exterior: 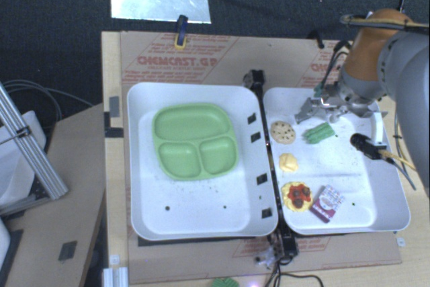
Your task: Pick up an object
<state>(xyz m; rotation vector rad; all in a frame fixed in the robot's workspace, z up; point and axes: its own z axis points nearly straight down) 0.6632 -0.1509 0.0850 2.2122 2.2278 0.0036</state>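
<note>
Cardboard (pixel 201 57) printed "CHEMCAST GP" in red covers the bench under 2 white bins. The left bin (pixel 138 165) holds a green divided plate (pixel 195 141). The right bin (pixel 390 205) holds a cookie (pixel 283 132), pizza toy (pixel 297 195), red packet (pixel 326 202) and green object (pixel 318 133) near its far edge, just under the gripper (pixel 321 111), whose jaws stand spread.

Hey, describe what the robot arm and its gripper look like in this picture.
The arm is a thick, rounded grey casing with an orange band above the wrist. Thin dark cables run along that band. The gripper is a small metallic grey assembly, much slimmer than the arm.
</note>
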